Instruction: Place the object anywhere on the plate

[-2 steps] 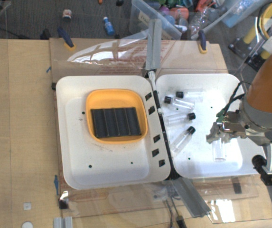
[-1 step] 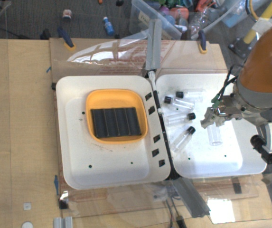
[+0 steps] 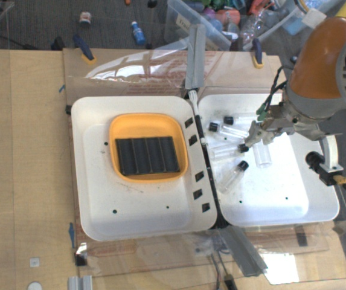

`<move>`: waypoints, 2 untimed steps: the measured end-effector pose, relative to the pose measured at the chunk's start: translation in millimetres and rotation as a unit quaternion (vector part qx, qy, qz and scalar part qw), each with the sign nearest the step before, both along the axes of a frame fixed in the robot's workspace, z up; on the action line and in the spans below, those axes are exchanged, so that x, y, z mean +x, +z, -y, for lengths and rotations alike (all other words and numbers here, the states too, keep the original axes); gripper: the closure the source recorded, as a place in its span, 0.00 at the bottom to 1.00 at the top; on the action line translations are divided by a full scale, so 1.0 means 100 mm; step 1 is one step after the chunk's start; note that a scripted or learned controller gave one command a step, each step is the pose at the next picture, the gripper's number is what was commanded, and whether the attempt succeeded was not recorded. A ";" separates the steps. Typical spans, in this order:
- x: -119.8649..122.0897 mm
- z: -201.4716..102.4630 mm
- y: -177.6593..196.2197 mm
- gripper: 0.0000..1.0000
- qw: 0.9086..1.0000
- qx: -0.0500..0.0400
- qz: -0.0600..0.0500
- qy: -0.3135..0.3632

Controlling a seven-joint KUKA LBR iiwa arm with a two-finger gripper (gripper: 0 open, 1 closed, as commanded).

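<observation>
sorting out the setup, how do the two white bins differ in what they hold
The left bin holds one large thing, an orange plate carrying a dark ribbed insert; the right bin holds several small clear vials with black caps, scattered loose. The gripper hangs over the right bin, not the left. Both are shallow, white and round-cornered.
</observation>
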State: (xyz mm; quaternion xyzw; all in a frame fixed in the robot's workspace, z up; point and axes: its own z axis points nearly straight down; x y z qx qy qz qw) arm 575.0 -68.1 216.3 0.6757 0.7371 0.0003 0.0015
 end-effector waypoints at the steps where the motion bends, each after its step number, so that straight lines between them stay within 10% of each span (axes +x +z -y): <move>1: 0.48 -0.11 -0.07 1.00 0.997 0.000 0.001 0.081; 2: 0.93 -0.33 -0.09 1.00 0.982 -0.001 0.002 0.191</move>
